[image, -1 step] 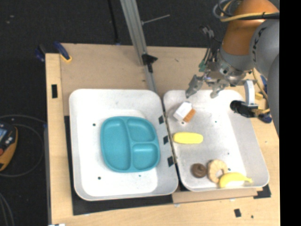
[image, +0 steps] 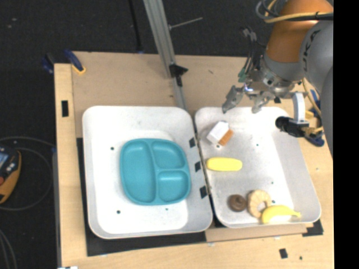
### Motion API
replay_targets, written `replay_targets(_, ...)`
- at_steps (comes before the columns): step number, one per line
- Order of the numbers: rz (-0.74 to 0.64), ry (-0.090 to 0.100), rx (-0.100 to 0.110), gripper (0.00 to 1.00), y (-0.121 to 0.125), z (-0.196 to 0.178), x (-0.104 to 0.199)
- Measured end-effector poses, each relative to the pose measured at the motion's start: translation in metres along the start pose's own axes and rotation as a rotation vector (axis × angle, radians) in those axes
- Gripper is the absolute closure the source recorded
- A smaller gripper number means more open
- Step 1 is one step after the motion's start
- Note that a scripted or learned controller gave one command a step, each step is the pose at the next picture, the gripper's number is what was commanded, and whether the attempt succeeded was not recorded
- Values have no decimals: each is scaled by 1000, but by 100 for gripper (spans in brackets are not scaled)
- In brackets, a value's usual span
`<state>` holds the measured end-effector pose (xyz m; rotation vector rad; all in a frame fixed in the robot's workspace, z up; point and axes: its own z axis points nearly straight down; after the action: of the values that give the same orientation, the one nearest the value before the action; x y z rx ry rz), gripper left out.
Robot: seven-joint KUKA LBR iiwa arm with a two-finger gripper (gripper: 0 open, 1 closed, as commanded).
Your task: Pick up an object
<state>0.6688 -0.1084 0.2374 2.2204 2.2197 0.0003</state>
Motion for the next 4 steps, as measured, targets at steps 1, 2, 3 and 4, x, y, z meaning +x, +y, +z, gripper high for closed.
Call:
replay_targets(1, 0, 0, 5, 0, -6, 61, -3)
replay_targets(2, 1, 0, 3, 0, -9, 104, 0)
replay_targets(3, 2, -5, -7, 0, -5, 129, -3)
replay_targets(4, 4, -8, -20, 100, -2, 114, -5)
